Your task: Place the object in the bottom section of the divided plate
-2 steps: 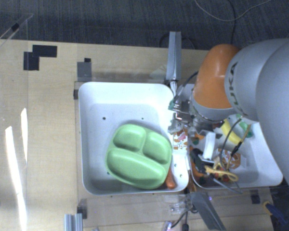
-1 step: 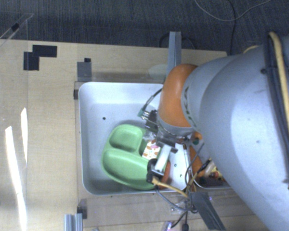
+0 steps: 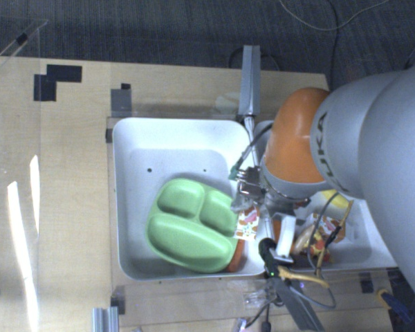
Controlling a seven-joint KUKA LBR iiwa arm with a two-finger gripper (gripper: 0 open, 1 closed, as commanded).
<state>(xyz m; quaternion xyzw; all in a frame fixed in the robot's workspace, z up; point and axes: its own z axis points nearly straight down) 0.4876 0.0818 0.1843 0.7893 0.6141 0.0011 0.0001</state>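
Fingers [image 3: 248, 200] just off the green divided plate [image 3: 194, 216], right side; spread or pinched, cannot tell (wrist clutter). Red-and-white object [image 3: 247, 225] directly beneath, at the plate rim. Bottom section [image 3: 185, 244] down-left from there, in the left bin [image 3: 135, 185].

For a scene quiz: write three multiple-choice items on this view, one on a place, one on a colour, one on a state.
1. Where does the divided plate lie?
A. in the left bin
B. on the floor
C. on the bare bench

2. What colour is the plate?
A. red
B. green
C. blue

3. How does the plate sit?
A. standing on edge
B. broken in two
C. in one piece, flat on the bin's floor

Answers: A, white bin walls surround it; B, its whole surface is light green; C, all its sections face the camera.
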